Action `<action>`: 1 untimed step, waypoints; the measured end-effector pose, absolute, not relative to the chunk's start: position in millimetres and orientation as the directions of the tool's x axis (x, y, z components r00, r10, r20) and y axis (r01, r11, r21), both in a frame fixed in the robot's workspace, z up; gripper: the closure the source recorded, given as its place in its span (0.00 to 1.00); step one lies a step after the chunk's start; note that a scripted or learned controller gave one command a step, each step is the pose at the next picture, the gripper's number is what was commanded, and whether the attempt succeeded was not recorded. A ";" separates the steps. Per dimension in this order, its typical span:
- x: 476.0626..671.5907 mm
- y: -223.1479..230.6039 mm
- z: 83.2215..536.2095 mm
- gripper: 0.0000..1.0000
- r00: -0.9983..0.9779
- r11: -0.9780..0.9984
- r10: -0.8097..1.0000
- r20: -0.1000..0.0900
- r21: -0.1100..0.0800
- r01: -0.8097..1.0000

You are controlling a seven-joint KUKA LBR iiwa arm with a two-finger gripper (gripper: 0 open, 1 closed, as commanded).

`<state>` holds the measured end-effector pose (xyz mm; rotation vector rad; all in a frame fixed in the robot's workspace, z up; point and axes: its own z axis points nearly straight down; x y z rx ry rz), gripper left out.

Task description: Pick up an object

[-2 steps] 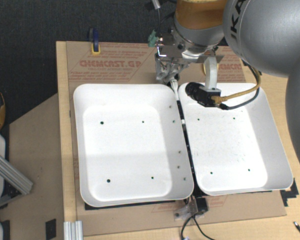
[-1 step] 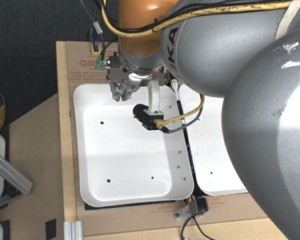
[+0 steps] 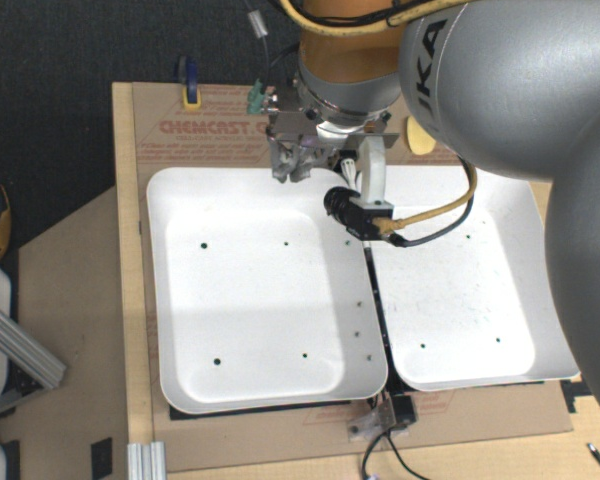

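My gripper hangs from the grey and orange arm over the far edge of the left bin, near that bin's back right corner. Its tip is small and dark against the white rim, and I see nothing held in it. The right bin lies beside it, partly covered by the arm's grey body. Both bin floors show plain white with a few small dark dots.
A black connector with a tan cable dangles from the wrist over the seam between the bins. A blue clamp and a green clamp sit on the brown board's far edge. A metal rail lies at lower left.
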<state>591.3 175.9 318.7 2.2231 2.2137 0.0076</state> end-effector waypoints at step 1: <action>587.4 144.9 365.2 1.00 0.003 -0.003 1.000 0.001 0.007 1.000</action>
